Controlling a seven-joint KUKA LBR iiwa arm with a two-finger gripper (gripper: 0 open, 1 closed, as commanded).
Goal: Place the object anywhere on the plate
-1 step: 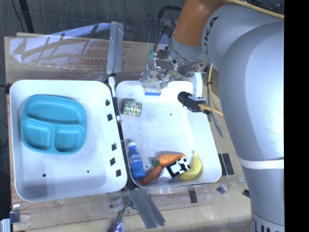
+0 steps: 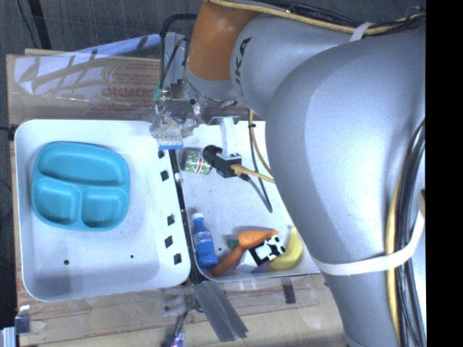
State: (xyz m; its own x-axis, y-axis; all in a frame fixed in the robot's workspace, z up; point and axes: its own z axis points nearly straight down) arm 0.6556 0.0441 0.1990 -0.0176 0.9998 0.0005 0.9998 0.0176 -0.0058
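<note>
A blue plate with three compartments lies in the left bin, well apart from the things in the right bin. The gripper hangs over the top of the divide between the bins; whether its fingers are spread or pressed together cannot be told. Just below it lies a small green can, and along the right bin's lower edge lie a blue bottle, a carrot and a banana.

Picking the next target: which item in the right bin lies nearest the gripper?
The small green can, just below the gripper at the bin's upper left. The blue bottle, carrot and banana lie at the far end.
</note>
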